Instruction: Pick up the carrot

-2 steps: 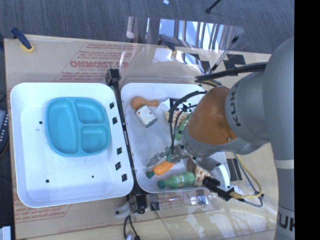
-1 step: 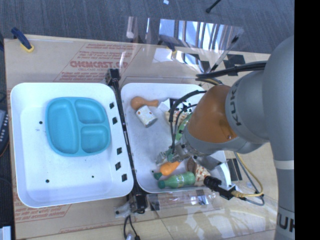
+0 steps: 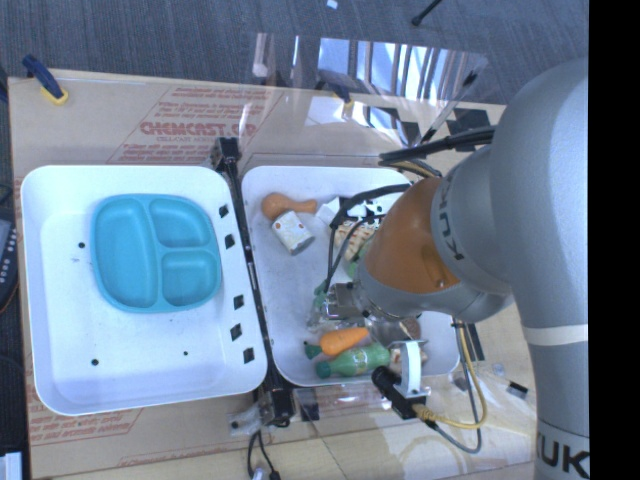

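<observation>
Red "CHEMCAST" lettering point(image 3: 190, 128) marks the bench at upper left; the gripper point(image 3: 345, 308) hangs above the carrot point(image 3: 343, 340), jaw state unclear.

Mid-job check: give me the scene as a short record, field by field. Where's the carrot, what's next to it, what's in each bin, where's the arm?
carrot: orange carrot lying near the front edge of the right bin
beside carrot: green bottle just in front of it, touching or nearly so
other right-bin items: drumstick-like brown piece, white die-like block
left bin: holds a blue divided plate
arm: wrist low over the right bin, gripper just above the carrot
grasp: cannot tell
</observation>
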